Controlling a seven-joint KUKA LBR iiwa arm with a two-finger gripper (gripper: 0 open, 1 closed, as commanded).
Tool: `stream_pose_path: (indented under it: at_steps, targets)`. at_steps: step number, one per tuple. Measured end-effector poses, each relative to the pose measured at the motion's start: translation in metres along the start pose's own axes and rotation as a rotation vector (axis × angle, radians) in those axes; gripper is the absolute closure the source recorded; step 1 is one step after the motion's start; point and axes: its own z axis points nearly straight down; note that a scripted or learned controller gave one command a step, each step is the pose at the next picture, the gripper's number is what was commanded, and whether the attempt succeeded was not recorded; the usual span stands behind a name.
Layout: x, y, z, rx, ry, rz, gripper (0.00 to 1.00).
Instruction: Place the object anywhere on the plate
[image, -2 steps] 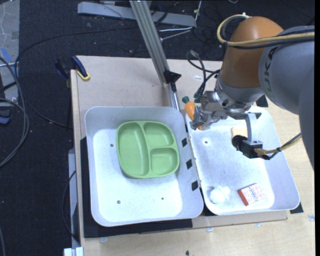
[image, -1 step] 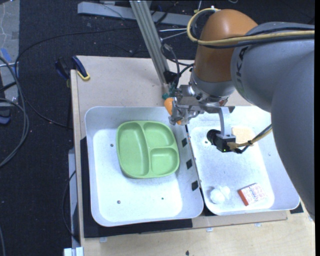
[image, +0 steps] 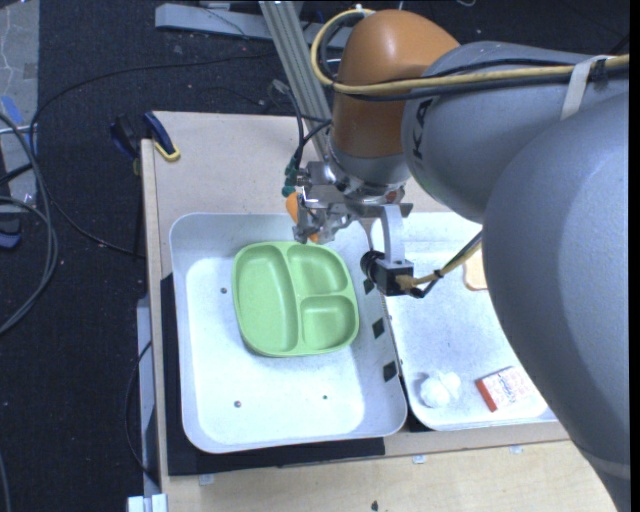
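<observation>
Fingers of the grey two-finger gripper (image: 312, 228) hang at the far rim of the pale green three-compartment plastic plate (image: 296, 299), and I cannot tell how wide they stand, since the wrist covers them. Something small and orange (image: 292, 203) peeks out right at the fingers, on their far-left side; it may be the object to be placed, though whether it sits between them is hidden. From the fingers, the plate lies just toward the near side and slightly left, its nearest compartment almost directly below. My judgement is that the coming move turns on that short step nearward over the rim.

The plate rests flat in the left shallow white bin (image: 210, 400), with bare floor around it. Well off to the fingers' near right, in the right shallow white bin (image: 470, 330), lie a small white crumpled lump (image: 438, 388) and a small red and white packet (image: 502, 387).
</observation>
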Motion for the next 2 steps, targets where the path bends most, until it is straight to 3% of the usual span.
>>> stream_pose_path:
  at_steps: [1, 2]
  targets:
    - [0.011, 0.011, 0.005, 0.000, -0.001, 0.005, 1.00]
    - [0.017, 0.004, 0.023, 0.004, -0.002, 0.006, 1.00]
